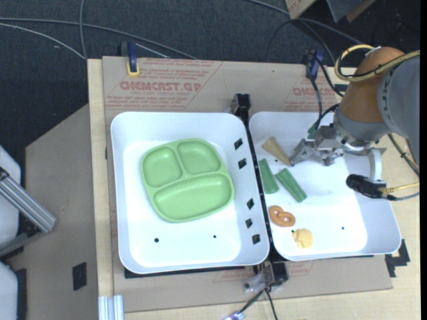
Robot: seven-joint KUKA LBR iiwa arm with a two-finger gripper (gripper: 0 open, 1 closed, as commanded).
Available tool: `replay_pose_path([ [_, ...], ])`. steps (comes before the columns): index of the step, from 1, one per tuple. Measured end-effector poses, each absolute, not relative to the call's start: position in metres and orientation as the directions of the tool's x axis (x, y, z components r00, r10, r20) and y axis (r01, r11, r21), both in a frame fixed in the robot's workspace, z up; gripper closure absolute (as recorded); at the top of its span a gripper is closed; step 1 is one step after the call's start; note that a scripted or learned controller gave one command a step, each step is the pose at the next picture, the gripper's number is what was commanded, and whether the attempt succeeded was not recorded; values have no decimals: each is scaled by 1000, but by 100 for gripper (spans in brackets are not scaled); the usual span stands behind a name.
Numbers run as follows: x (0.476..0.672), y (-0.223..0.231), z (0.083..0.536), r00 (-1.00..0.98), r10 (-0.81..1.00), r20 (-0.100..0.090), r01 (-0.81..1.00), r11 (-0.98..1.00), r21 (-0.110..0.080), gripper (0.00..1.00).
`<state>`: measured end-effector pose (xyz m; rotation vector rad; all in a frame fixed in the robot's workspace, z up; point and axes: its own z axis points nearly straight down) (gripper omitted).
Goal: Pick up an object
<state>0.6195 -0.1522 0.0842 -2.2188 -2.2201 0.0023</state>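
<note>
Fingers (308, 151) spread wide over the glossy right bin (373, 239), beside a tan wedge (275, 149); two green sticks (280, 180) nearby.

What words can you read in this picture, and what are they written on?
"CHEMCAST GP" in big red letters, on the brown board behind the left bin.
The same red print seems to repeat on the board behind the right bin, but the arm covers part of it and it is too blurred to read.
The smaller red lines above and under those letters are too small to read.
</note>
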Motion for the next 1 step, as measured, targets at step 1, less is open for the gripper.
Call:
replay_pose_path([
  [1, 621, -152, 97, -1, 1000, 1, 1000, 1, 0, 100],
])
